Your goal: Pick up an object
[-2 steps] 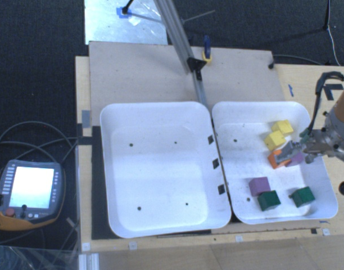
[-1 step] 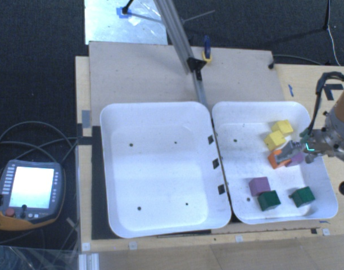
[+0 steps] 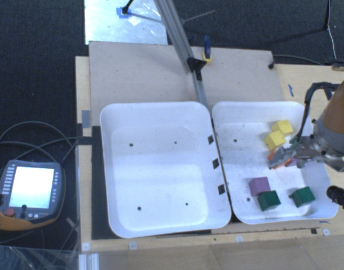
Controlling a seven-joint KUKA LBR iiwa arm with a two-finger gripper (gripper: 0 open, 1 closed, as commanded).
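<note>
An orange object [image 3: 280, 161] lies in the right bin [image 3: 239, 210], its long axis slanting up toward the yellow blocks [image 3: 278, 134] just above it. The claw [image 3: 290, 156] touches it; its opening cannot be told.

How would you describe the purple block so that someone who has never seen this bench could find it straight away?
Look at the right-hand bin of the two white bins. Toward its near edge sit three blocks; the purple block is the leftmost one, touching the dark green block just in front of it. It is the only purple piece: the others are two green and two yellow blocks.
</note>
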